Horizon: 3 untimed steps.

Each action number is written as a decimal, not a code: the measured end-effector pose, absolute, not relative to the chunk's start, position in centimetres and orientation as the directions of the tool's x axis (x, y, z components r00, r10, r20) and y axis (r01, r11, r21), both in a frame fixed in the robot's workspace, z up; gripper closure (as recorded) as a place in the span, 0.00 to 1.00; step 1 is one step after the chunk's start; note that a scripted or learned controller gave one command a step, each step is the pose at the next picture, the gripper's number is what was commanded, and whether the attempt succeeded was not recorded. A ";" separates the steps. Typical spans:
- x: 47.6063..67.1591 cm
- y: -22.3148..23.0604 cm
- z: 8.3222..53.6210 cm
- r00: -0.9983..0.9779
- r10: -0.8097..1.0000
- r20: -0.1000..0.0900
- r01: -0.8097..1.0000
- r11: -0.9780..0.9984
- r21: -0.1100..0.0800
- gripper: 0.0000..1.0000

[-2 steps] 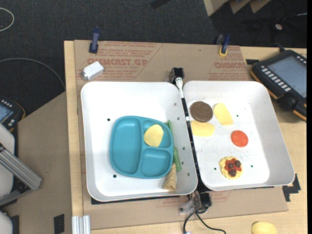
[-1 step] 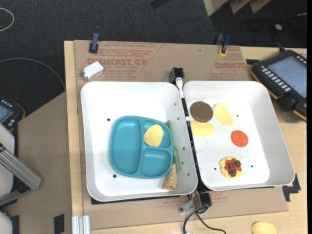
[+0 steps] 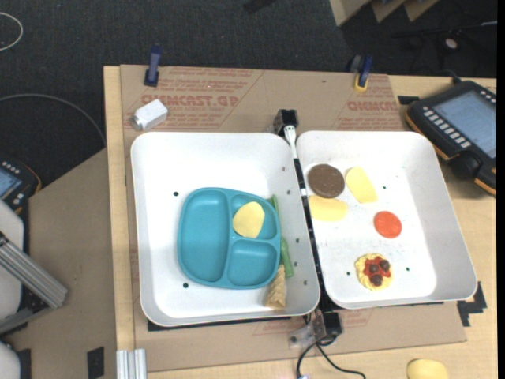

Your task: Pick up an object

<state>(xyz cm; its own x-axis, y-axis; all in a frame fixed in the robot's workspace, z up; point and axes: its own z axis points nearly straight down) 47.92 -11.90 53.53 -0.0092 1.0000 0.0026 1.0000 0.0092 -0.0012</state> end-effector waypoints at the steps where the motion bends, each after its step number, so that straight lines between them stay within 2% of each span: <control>1: 47.9 -18.9 43.6 0.006 1.000 0.000 1.000 -0.006 -0.006 1.00; 2: 51.9 -10.4 54.2 -0.010 1.000 -0.002 1.000 0.010 0.016 1.00; 3: 47.7 -8.6 41.6 0.000 1.000 0.003 1.000 0.000 -0.015 1.00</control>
